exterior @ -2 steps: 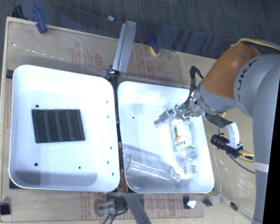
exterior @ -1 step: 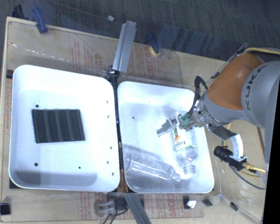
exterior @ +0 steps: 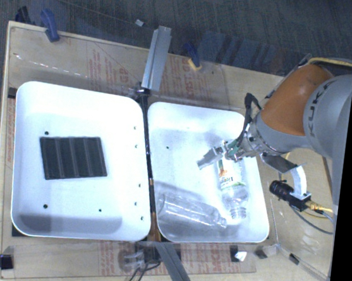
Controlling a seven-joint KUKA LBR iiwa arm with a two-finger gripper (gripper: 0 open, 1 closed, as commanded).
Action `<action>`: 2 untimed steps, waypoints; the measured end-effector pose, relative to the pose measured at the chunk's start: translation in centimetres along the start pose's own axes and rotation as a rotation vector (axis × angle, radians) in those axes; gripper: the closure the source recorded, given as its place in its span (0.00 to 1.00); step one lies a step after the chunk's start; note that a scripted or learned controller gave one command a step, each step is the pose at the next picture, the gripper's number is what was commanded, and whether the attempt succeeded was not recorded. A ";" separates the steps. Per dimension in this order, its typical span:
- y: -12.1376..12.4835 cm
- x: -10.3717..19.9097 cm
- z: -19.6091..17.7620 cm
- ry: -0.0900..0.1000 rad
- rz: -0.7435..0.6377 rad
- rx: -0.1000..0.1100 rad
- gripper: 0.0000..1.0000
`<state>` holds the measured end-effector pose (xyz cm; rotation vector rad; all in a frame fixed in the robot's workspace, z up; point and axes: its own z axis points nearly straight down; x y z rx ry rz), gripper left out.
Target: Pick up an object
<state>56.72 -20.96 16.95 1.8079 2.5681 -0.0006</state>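
Your claw (exterior: 215, 155) hangs just above the small bottle (exterior: 231, 187); bottle's long axis runs away toward the right bin's (exterior: 184, 122) near wall. Claw's grip: cannot tell.

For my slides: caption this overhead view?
Gripper above clear bottles in right bin; dark ridged tray lies left.

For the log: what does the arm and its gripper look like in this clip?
A thick, rounded grey arm with a broad orange band above the wrist. A thin black cable loops beside the band. The small metallic two-finger gripper is silver-grey, with a bit of green where it mounts.
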 end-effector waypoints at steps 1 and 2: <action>0.7 -0.3 -1.0 0.001 -0.028 0.001 0.00; -0.4 0.1 0.2 0.003 0.026 0.002 0.00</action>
